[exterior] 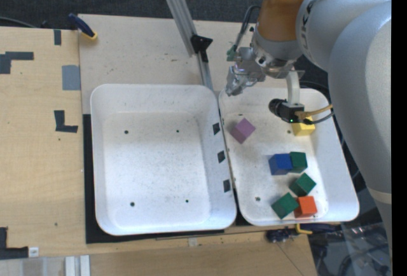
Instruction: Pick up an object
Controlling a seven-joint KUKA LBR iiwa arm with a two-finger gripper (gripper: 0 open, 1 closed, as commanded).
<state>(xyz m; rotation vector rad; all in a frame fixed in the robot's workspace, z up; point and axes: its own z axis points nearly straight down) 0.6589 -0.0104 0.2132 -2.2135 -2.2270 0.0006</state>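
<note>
Left bin [102,103]: white, shallow, speckled floor with a few dark dots, sitting on the desk [38,141].

Right bin [343,201]: holds all the blocks.
- Purple block [241,130]: pale mauve cube, matte, turned at an angle to the bin walls, near the bin's left edge toward the far corner, apart from the others.
- Blue block [279,164]: mid-bin, touching a dark green block [298,161] on its right.
- Second green block [304,184] just nearer; third green block [285,205] and an orange block [306,206] side by side by the near edge.
- Yellow block [303,128]: by the right edge, beside a black fitting with a green light.

Pincer [234,86]: hangs over the far left corner of the right bin, beyond the purple block, clear of it. Fingertips look close together, nothing between them; whether fully closed, cannot tell.

Arm: grey, orange band, enters from the right.
</note>
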